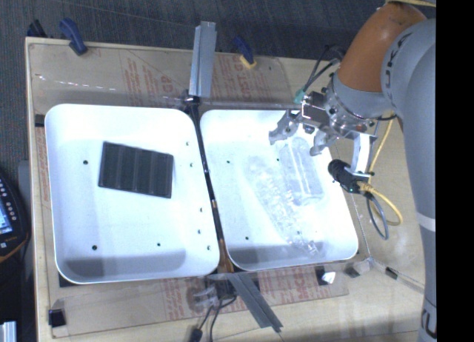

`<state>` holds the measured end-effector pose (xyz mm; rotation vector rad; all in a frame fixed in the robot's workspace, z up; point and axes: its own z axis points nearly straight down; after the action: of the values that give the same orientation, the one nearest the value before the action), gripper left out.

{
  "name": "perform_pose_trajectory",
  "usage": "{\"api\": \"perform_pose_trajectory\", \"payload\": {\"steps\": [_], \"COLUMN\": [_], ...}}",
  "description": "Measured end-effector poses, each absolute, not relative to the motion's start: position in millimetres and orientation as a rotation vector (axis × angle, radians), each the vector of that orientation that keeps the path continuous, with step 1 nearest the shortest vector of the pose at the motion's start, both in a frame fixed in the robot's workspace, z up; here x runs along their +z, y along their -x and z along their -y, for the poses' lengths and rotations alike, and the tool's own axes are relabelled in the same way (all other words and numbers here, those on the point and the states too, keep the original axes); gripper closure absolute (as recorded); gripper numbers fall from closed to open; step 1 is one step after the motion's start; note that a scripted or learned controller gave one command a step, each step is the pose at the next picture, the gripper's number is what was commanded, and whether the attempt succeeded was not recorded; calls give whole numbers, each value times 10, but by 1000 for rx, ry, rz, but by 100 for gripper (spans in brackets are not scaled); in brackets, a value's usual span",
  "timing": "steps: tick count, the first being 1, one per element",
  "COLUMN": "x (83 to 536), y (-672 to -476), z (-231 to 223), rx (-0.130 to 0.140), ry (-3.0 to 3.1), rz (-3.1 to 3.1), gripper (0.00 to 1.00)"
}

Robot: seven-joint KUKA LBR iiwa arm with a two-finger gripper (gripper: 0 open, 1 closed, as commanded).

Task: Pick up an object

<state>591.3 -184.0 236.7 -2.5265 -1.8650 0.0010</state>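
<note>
A dark grey ribbed rectangular pad (136, 169) lies flat in the left bin (67, 207), left of its middle. In the right bin (237, 133), clear crinkled plastic pieces (285, 192) lie in a diagonal strip from the middle toward the near right corner. My gripper (299, 139) hangs over the far right part of that bin, just above the upper end of the clear plastic. It is open, with its two grey fingertips (279, 132) set apart. I cannot tell whether they touch the plastic.
A metal bar (201, 59) stands at the far side between the bins, with blue clamps (72, 37) on the bench's back edge. The arm's cables (381, 200) hang beside the right bin's right wall. A bracket (248, 300) sits at the front.
</note>
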Motion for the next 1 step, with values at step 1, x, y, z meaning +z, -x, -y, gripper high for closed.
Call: {"api": "perform_pose_trajectory", "payload": {"steps": [1], "x": [2243], "y": [-5418], "z": [1600], "rx": [9], "ry": [2862], "rz": [1283], "gripper": [0]}}
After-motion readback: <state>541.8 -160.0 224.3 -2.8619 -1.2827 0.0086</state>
